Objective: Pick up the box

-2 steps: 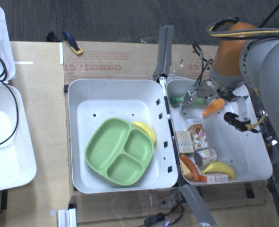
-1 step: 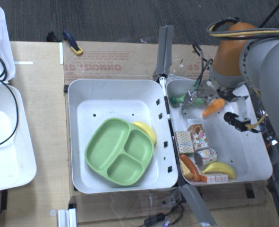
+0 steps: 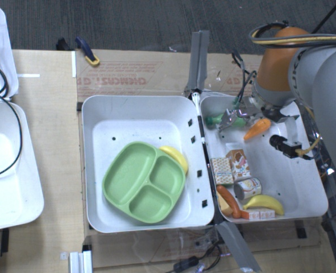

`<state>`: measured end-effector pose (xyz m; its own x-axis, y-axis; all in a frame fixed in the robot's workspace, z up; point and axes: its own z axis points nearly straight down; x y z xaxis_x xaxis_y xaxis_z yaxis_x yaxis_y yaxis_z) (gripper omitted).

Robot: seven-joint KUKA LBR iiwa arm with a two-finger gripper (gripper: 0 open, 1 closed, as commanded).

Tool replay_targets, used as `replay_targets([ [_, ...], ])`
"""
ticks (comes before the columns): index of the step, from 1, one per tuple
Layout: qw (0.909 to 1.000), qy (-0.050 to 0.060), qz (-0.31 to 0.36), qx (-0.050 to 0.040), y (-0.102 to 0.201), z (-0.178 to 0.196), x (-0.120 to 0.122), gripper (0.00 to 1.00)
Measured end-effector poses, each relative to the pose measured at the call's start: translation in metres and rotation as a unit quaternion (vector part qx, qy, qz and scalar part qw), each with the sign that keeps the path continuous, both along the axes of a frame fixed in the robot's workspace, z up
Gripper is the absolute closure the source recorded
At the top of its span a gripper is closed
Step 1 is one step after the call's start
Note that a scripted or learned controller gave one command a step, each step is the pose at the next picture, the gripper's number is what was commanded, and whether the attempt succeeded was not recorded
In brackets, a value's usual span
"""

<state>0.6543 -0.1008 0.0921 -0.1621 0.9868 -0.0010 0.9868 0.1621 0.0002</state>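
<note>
The box (image 3: 239, 164) lies toward the near side of the right bin (image 3: 304, 198) from the gripper (image 3: 230, 118), whose opening I cannot tell

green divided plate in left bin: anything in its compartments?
Empty. All three compartments of the green plate show bare green. The yellow object lies beside its upper-right rim, in the left bin.

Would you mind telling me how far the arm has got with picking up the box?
Nothing looks done yet: the box lies on the floor of the right bin, beside the banana and other toy food. In hand: the gripper is low at the bin's far corner, near the carrot, apart from the box. Left: moving to the box, gripping it and lifting it.
</note>
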Motion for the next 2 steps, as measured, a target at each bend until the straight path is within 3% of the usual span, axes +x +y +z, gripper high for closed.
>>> replay_targets([
  [1, 0.9997, -0.001, 0.025, -0.0001, 0.014, 0.101, -0.006, 0.0],
  [2, 0.9993, 0.002, 0.038, 0.0005, -0.004, 0.031, -0.104, 0.0],
])
